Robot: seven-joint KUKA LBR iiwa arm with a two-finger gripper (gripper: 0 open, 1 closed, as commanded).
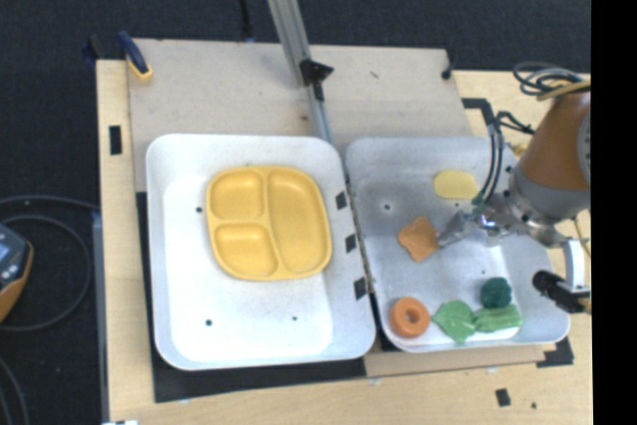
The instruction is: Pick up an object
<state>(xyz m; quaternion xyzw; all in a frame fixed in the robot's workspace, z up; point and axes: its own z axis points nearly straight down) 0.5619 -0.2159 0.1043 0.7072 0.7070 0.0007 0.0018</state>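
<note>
my gripper point(460, 226) hangs low in the right bin point(383, 164); whether it is parted or closed i cannot tell. the orange wedge point(419, 239) sits just beside it to the left, the yellow disc point(455, 183) just beyond, the dark green ball point(496, 293), green pieces point(474, 319) and orange ring point(409, 316) nearer the camera. the yellow tray point(269, 221) lies well apart in the left bin point(179, 314).

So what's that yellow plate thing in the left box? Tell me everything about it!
The yellow tray is a divided plate that looks like smooth plastic, with rounded corners and a raised rim. Ridges split it into three compartments: one tall one on the right side and two smaller ones stacked on the left. It lies flat and right side up, turned slightly askew, near the middle of the left white bin, resting on the bin's floor. Nothing sits in its compartments, and nothing else touches it.
</note>
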